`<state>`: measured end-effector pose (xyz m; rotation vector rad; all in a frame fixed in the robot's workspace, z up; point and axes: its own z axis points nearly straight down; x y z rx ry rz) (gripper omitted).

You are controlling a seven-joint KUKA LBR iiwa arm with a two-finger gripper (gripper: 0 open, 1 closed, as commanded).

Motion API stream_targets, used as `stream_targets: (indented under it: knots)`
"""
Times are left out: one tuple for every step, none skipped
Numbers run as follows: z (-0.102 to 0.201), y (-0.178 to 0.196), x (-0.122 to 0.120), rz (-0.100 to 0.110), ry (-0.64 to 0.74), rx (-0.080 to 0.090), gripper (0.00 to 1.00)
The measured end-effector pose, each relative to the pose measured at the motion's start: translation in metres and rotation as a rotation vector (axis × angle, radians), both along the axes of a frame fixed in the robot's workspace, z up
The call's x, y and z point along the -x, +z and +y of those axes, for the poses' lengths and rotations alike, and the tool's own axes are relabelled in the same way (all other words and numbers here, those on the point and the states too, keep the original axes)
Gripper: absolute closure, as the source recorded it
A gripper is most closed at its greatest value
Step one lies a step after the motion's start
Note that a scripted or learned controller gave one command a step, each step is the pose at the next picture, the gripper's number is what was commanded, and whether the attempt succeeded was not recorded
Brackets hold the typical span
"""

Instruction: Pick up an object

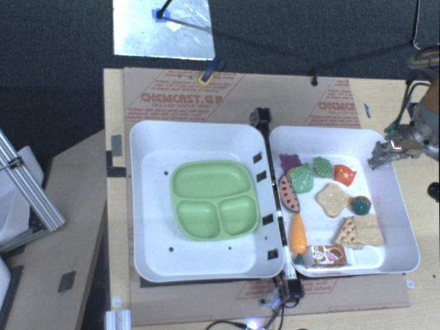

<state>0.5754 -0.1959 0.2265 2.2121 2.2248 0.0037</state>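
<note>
While toy foods (323,208) are spread across the right bin (395,198), the gripper (382,157) is seen at its rim, grip state indiscernible.

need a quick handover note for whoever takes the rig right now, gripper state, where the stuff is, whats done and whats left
Gripper: at the right bin's upper right rim, above the bin's edge, nothing visible between its fingers; open or shut is not clear at this size.

Things: toy foods all lie in the right bin: purple grapes, green leafy piece, watermelon slice, green vegetable, red piece, bread slice, carrot, pizza slice, cracker, small box. Left bin holds a green divided plate.

Done: nothing picked.

Left: descend, grasp one item, lift it.
</note>
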Motion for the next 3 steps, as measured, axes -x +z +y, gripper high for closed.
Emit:
stream_targets:
  knots:
    - [0.052,0.002,0.005,0.004,0.003,-0.003,1.0]
    - [0.107,0.008,0.029,0.005,0.004,-0.004,1.0]
    - [0.162,0.015,0.048,0.005,0.005,-0.004,1.0]
